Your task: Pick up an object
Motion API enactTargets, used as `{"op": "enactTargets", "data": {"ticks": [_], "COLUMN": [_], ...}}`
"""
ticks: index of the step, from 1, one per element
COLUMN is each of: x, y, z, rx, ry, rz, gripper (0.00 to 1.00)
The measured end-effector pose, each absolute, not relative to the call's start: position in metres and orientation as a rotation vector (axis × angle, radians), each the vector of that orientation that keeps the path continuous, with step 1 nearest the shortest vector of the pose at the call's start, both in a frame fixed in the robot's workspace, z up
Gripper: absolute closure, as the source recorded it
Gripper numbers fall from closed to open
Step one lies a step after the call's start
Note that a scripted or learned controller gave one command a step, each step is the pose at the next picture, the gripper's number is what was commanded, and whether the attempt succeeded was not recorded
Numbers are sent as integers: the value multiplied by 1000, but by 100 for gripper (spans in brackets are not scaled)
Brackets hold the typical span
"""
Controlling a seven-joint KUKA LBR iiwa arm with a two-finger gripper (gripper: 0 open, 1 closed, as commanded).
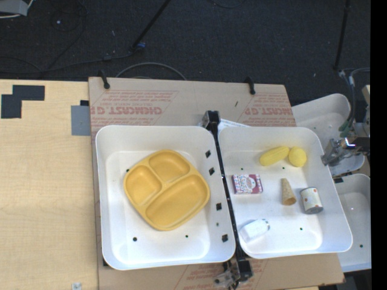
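1. Over at the right: gripper (342,150) sitting just beyond the right rim of the right bin (284,237), level with the bin's upper half.
2. Open or closed? Cannot tell from this angle, too small and cluttered there. Nothing seen held in it.
3. Candidates for the pick, all lying in the right bin, well spread out.
4. Upper part: long yellow piece (274,156) lying at a slant, with a round yellow piece (297,156) just beside it on the right, touching or nearly so.
5. Middle: small pink-and-white carton (247,183) lying flat, near the bin's left wall.
6. Right of the carton: brown cone (287,192), tip pointing up the picture, wide end down.
7. Just beside the cone, further right: small can (311,200) on its side, closest of the lot to the gripper yet apart from it.
8. Lower left of that bin: white object (254,228), hard to make out against the white floor.
9. Left bin (101,192): one yellow divided plate (167,189), three compartments, lying flat and turned at an angle, about central.
10. Between the two bins: black strip (221,186) along the shared edge.
11. Under both bins: cardboard sheet (181,104) with printed lettering.
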State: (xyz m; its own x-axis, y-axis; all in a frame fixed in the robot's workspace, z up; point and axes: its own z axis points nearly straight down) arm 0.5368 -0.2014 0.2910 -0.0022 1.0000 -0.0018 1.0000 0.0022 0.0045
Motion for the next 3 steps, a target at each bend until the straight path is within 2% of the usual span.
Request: {"op": "enactTargets", "data": {"ticks": [2,3], "x": [574,589], "y": [-107,-51], "z": [257,260], "rx": [2220,2217], "ry": [2229,2229], "rz": [-3,0], "gripper": [100,100]}}
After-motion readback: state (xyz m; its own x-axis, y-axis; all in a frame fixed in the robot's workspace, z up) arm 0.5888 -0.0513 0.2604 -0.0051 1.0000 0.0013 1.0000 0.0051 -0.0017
